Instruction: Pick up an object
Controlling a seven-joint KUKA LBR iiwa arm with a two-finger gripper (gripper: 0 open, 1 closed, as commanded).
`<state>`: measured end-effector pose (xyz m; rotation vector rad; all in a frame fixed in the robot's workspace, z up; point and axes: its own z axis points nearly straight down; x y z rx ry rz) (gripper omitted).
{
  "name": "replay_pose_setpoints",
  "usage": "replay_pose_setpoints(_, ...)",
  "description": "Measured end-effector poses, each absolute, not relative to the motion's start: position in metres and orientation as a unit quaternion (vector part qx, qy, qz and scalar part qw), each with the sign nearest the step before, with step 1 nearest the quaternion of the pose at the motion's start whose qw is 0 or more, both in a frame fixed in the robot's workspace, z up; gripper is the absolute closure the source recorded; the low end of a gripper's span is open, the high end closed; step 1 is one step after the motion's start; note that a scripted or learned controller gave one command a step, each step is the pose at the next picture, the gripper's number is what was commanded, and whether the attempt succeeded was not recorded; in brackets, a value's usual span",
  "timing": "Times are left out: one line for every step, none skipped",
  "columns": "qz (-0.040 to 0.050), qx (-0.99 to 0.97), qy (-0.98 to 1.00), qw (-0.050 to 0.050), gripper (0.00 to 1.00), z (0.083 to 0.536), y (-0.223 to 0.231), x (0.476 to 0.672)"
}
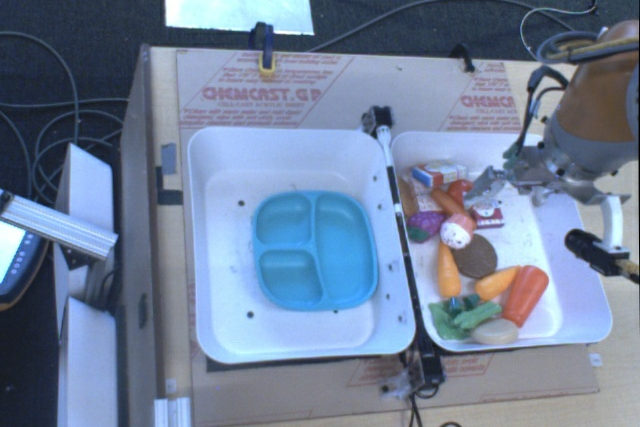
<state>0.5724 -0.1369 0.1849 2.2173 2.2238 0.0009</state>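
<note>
The right bin [575, 245] holds a heap of toy foods. At the back lies a white, blue and red carton [438, 174], and in the middle a white and pink ball [457, 233] next to a purple piece [428, 223]. A brown disc [478, 257], an orange carrot [447, 272] and a larger red-orange carrot [527, 293] lie further forward. Green pieces [462, 317] sit at the front. My gripper [488, 185] hangs over the back middle of this bin, just right of the carton and above a small red and white item [488, 216]. Nothing shows between its fingers.
The left bin [225, 215] bears a blue divided plate [313, 248]. A black clamp bar [392, 185] runs between the two bins. The grey and orange arm [595, 130] comes in from the right. Cables trail across the bench's back and the dark floor.
</note>
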Motion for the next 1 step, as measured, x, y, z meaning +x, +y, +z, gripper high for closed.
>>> replay_pose_setpoints(0.0002,0.706,0.708,0.000,0.00,0.0940,-0.0867,0.5273)
